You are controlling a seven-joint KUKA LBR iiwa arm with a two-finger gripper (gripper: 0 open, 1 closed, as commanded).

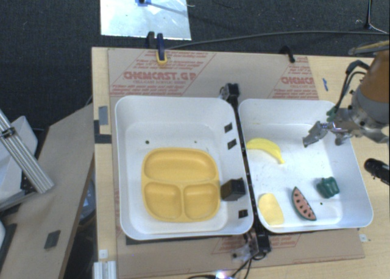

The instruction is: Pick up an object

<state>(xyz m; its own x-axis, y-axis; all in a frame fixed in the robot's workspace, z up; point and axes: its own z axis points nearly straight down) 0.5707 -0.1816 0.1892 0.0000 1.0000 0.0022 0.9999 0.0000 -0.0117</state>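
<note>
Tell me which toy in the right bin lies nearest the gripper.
The banana: it lies just left of the gripper, while the green piece, watermelon slice and yellow oval sit lower.

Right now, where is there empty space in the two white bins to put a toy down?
The left white bin has bare floor behind the yellow divided plastic tray. The right white bin has bare floor in its middle, between the yellow banana and the green block. Its near edge is crowded: yellow oval piece, watermelon slice.
</note>
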